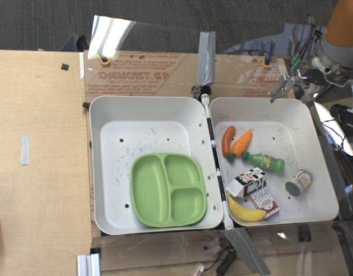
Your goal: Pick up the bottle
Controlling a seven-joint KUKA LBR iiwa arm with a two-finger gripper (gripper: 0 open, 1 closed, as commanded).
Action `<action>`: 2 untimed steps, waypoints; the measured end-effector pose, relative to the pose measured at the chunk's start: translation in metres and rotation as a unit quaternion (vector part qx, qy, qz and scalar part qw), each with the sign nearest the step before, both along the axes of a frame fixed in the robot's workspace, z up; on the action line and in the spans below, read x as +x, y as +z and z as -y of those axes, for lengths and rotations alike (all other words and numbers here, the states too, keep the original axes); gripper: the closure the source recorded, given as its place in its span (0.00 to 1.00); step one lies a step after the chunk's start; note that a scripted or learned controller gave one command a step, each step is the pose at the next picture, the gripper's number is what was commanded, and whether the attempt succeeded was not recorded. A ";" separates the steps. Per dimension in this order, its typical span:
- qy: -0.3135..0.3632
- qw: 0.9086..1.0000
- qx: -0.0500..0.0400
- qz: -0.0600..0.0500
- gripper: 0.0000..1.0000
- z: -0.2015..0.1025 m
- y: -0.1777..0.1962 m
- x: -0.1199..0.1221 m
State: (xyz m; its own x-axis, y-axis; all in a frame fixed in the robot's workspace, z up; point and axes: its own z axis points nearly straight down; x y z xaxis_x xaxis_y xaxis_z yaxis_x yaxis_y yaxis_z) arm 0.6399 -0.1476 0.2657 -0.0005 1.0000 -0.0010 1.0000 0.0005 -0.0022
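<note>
The two white bins lie side by side: the left bin carries a green divided plate, and the right bin holds the clutter. The arm sits high at the upper right, past the right bin's far corner, with the gripper near the bin's rim, so this looks like the approach stage, with nothing grasped yet. Whether the fingers are apart or together I cannot tell; the metal there is too small and tangled to read.

The bottle lies on its side near the middle of the right bin, green with a yellowish band, its cap end pointing toward the carrot and the sausage. The milk carton, the banana and the can lie near it. The next move calls for travelling in over the bin and descending across the bottle's narrow width.
</note>
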 end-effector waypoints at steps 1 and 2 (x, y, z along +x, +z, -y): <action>0.012 1.000 0.000 0.000 0.00 -0.074 -0.075 -0.059; 0.084 0.996 0.001 0.000 0.00 -0.001 -0.162 -0.113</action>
